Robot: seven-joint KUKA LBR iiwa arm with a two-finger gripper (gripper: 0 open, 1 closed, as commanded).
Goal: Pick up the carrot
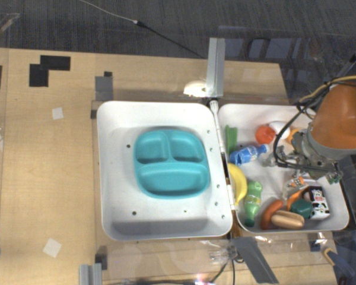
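Carrot [297, 196]: small orange piece, partly hidden, lying in the right bin [343, 218] toward its near right corner, just beside a dark green block [303, 209] and a black-and-white box [318, 199].

Tool [301, 172]: hangs low over the right side of that bin, under the grey wrist and orange band; its tips are masked by the wrist, so cannot tell how far apart they stand or whether they touch anything.

Right bin also holds an orange ball [264, 135], blue bottle [247, 154], green stick [231, 139], banana [238, 181], green pieces [251, 197], hot dog [283, 217].

Left bin [115, 177] on the tabletop [41, 183]: one teal divided tray [171, 162], centred.
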